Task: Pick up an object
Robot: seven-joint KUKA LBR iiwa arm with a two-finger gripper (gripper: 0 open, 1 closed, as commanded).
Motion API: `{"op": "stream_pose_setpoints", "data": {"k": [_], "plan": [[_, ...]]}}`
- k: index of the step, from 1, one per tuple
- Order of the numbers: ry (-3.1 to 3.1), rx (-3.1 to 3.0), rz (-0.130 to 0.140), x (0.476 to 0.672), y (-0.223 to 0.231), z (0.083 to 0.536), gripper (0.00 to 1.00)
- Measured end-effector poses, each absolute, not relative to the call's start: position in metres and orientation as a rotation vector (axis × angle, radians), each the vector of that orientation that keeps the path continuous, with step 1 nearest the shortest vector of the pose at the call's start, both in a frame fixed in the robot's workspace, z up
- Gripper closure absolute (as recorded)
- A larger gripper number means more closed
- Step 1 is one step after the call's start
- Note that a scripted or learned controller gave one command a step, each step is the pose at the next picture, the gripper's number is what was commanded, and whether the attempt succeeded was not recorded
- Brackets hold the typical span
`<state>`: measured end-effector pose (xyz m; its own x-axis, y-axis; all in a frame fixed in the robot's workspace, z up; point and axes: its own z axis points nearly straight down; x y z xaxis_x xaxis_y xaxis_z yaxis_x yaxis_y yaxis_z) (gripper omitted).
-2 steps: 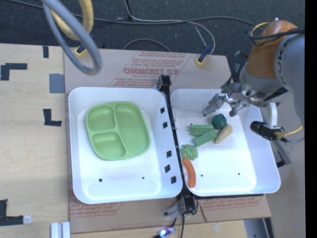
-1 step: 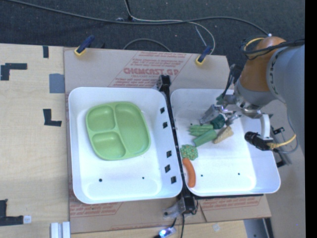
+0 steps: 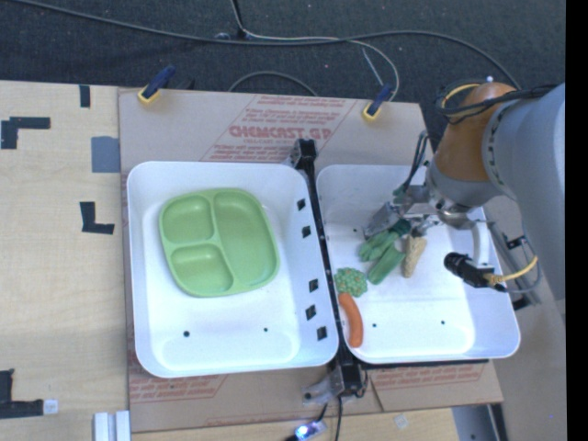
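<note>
— Wood-toned bench, cardboard sheet clamped on top, two white bins side by side. What's in your left bin?

— You've got a green divided plate there, lying flat in the upper half.

— And the right bin?

— Toy food along its left part: a broccoli floret, an orange carrot just below it, green pea pods and a pale corn cob beside them.

— Where's your gripper?

— Low over the pea pods and the corn, at their upper ends. You can't tell from this angle how wide the jaws stand, or whether anything sits between them. The broccoli and carrot lie apart from it.
</note>
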<state>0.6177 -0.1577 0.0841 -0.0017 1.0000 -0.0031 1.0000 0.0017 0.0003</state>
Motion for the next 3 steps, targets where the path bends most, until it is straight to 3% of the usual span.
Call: {"op": "stream_pose_setpoints", "data": {"k": [1,3], "plan": [[2.221,2.216,0.0,0.619,-0.157,0.096,1.0],[2.222,2.216,0.005,0.617,-0.145,0.2,1.0]]}}
